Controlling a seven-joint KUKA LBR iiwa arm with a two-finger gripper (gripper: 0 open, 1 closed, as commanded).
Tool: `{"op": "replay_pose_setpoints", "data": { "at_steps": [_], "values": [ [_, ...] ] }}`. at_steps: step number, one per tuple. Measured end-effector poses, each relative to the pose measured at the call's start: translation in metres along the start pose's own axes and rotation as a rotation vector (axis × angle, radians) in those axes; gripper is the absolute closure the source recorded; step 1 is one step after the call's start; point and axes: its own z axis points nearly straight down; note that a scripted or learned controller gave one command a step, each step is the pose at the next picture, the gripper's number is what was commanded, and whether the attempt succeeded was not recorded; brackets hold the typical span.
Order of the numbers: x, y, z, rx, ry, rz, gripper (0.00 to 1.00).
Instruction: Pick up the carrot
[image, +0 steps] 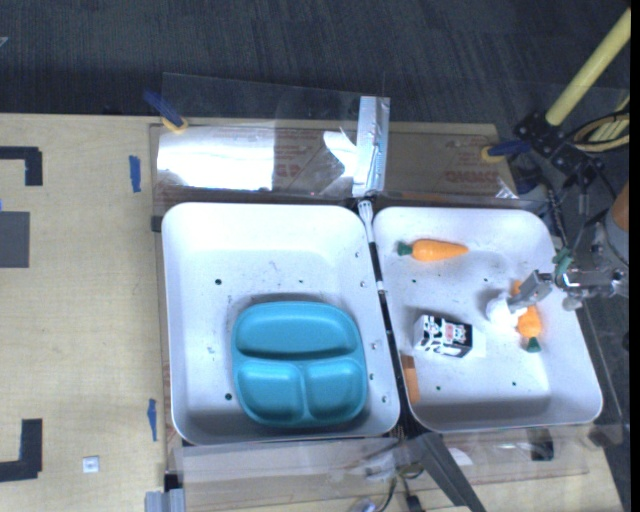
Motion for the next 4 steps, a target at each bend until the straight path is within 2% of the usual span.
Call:
{"op": "replay_pose_setpoints", "data": {
  "at_steps": [1, 2, 3, 4],
  "values": [
    [-0.018, 0.003, 0.098, -0.012, 0.008, -0.14, 0.0],
    [-0.021, 0.002, 0.089, -0.012, 0.0, -0.136, 1.0],
    [0.051, -0.018, 0.098, -0.001, 0.004, 0.209, 1.0],
    [0.125, 0.022, 0.007, -0.008, 0.003, 0.333, 1.0]
  ]
}}
